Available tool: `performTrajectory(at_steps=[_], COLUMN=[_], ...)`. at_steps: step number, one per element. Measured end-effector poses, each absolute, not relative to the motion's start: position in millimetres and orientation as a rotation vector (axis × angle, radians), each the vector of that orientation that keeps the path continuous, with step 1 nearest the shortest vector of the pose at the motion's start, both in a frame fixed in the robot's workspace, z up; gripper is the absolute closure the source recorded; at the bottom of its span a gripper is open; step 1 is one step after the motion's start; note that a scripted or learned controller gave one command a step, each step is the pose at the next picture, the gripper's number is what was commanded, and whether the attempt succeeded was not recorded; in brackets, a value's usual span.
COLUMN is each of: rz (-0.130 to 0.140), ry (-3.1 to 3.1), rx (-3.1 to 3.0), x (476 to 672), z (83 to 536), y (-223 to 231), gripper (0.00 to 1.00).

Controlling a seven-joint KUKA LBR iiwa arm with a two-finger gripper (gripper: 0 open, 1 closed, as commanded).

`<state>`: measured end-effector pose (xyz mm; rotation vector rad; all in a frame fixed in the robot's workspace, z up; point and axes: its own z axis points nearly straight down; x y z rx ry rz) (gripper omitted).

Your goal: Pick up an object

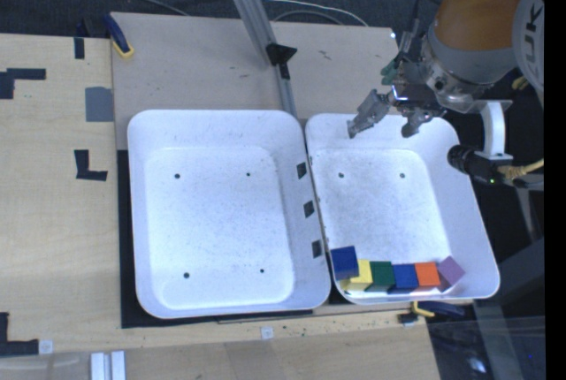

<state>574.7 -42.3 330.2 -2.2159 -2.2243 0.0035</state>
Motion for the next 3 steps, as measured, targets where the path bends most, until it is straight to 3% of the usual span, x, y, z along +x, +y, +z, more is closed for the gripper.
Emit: performTrajectory(at_steps=[1, 2, 3], rz=[0.008, 0.014, -0.007], ry=[-2.223, -2.210, -2.229], rx=[-2.210, -2.227, -2.223], x=[556.0, 541.9, 570.0], z=[272, 202, 338], y=[17, -72, -61], gripper=[0.00, 0.00, 0.00])
